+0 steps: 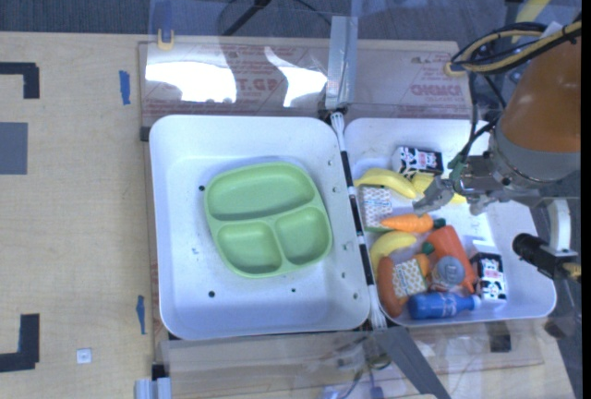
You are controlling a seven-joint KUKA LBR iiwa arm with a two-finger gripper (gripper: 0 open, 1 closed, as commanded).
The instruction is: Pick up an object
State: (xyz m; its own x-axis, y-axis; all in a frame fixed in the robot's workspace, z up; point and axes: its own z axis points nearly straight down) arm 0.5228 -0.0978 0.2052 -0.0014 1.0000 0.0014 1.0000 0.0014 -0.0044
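Right above the carrot (406, 223) hangs the gripper (432, 199) — whether its fingers are spread or pressed together, I cannot tell. Beside the carrot's far side lies a banana (388, 182) — just touching.

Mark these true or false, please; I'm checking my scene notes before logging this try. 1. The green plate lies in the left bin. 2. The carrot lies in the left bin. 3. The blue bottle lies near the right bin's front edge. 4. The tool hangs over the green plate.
1. True: the green plate lies in the left bin.
2. False: the carrot lies in the right bin.
3. True: the blue bottle lies there.
4. False: the tool hangs over the right bin, near the carrot.
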